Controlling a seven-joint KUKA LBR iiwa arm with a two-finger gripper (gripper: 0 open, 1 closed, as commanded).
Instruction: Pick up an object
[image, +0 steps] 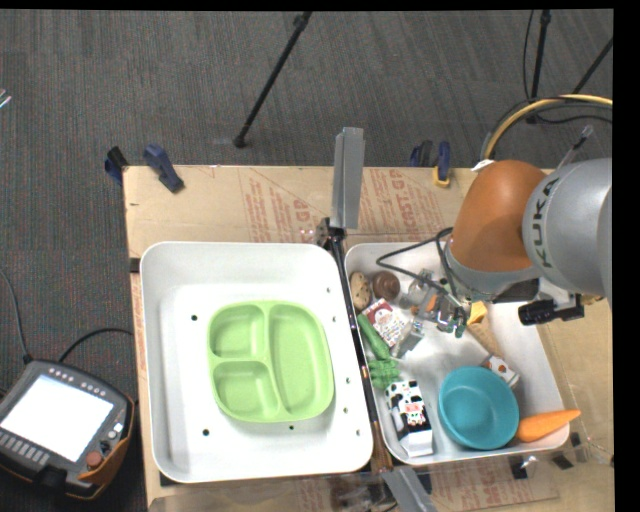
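At the far left, around eight o'clock in the view, a teach pendant (62, 428) with a pale screen lies on the dark carpet beside the bench. The left bin (160, 300) holds a light green divided plate (270, 361), lying flat near its middle with its two small compartments toward nine o'clock and its one long compartment toward three o'clock. A grey upright post (348, 180) stands at twelve o'clock from the seam between the bins. The right bin (553, 375) is crowded: against its left wall a green leafy toy vegetable (380, 355) lies with its long axis running roughly from eleven o'clock to five o'clock, and just above it sits a small red-and-white packet (388, 322), tilted. At six o'clock from these a cow-print milk carton (410, 412) lies on its side, its long axis running about twelve to six, touching or just beside a teal bowl (478, 408) that stands upright, mouth up. An orange carrot (545, 424) rests at the bowl's four o'clock side, long axis nearly level, its thinner end pointing toward three o'clock. A brown round object (386, 286) sits near the bin's upper left corner. The gripper (440, 312) hangs low over the upper middle of the right bin, near the packet, beneath the arm's orange band (500, 215); its grip cannot be told here, and nothing is seen between its tips.
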